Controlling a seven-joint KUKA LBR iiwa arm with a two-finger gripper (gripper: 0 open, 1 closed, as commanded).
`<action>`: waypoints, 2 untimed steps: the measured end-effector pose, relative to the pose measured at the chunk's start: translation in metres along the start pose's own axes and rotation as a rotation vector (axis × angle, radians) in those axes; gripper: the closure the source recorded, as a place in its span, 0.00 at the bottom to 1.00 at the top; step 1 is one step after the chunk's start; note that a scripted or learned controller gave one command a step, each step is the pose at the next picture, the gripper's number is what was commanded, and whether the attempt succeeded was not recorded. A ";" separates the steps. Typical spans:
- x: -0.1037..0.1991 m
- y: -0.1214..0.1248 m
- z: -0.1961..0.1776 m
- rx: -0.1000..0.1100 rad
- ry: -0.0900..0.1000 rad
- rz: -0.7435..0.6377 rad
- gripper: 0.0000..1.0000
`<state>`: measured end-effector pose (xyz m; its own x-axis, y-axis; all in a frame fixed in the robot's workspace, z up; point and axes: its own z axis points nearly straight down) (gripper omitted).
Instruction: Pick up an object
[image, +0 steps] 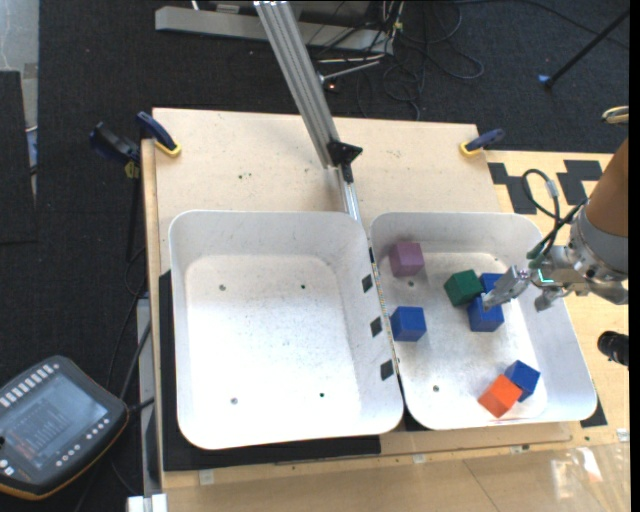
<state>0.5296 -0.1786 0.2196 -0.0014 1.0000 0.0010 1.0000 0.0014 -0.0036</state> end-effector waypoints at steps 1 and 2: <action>0.000 0.001 -0.002 -0.004 -0.001 0.001 0.00; -0.008 0.001 0.058 0.002 0.000 0.003 0.00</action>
<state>0.5305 -0.1864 0.1612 0.0014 1.0000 0.0009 1.0000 -0.0013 -0.0055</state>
